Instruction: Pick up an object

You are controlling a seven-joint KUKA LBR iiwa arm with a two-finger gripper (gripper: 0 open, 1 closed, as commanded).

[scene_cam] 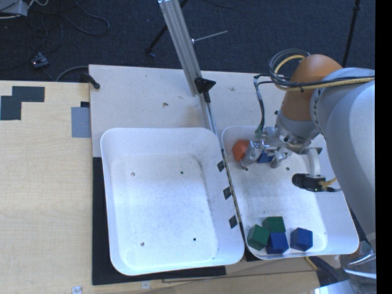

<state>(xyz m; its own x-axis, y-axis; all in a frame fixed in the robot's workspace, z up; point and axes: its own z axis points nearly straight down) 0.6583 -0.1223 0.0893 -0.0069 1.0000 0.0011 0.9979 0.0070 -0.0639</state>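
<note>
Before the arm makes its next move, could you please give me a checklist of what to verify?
1. Two-finger gripper positioned over the right shallow white bin: ok.
2. Round orange ball just beside the gripper, likely within reach: ok.
3. Object held in the gripper: cannot tell; a blue patch shows there.
4. Cluster of green and blue blocks at the bin's near end, apart from the gripper: ok.

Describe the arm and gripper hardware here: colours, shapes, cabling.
The arm has a thick, rounded, light grey casing. Above the wrist is a glossy orange band that looks dome-shaped from this angle. Dark cables loop beside it, and one runs down toward the wrist. The gripper is small, angular and bare silver metal.
</note>
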